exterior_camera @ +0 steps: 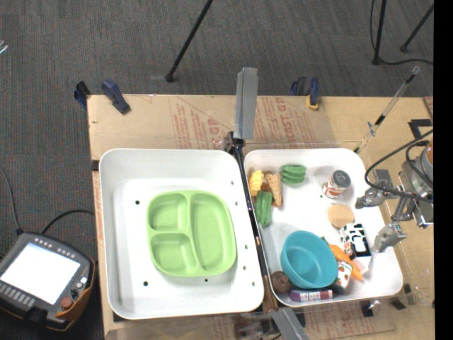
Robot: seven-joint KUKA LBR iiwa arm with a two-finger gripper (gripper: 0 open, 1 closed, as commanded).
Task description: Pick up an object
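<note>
Gripper (393, 222) at the right bin's (311, 158) right rim, fingers spread apart, nothing between them; one finger (367, 200) reaching over the rim, the other (384, 238) lower down beside the black-and-white box (356, 239). Inside that bin, all placed from the teal bowl (308, 259): tan disc (340, 214) and small can (337, 183) up and to its right; green coil (293, 173), corn (256, 183), brown pastry (273, 189) and green pod (264, 207) above and to its left; orange piece (341, 258) touching its right edge; brown ball (281, 282) and purple tube (310, 297) just below. Left of the bowl, in the other bin (113, 183), green divided plate (191, 233).
</note>
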